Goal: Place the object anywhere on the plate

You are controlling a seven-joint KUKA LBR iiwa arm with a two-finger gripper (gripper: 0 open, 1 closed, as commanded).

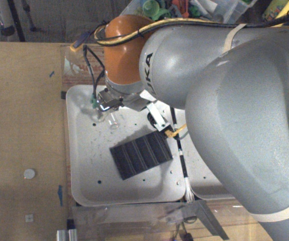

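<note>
A dark grey ribbed rectangular plate (140,155) lies flat and slightly turned in the middle of the left white bin (84,185). My gripper (107,115) hangs below the orange wrist band (124,49) over the bin's far left part. It is up and to the left of the plate, apart from it. A small green bit (93,102) shows at the gripper's left side. The arm covers the bin's far right corner.
The right bin (204,191) is mostly hidden under the grey arm. A clear box of coloured toys (184,1) stands beyond the bins. A small round disc (29,173) lies on the brown bench to the left.
</note>
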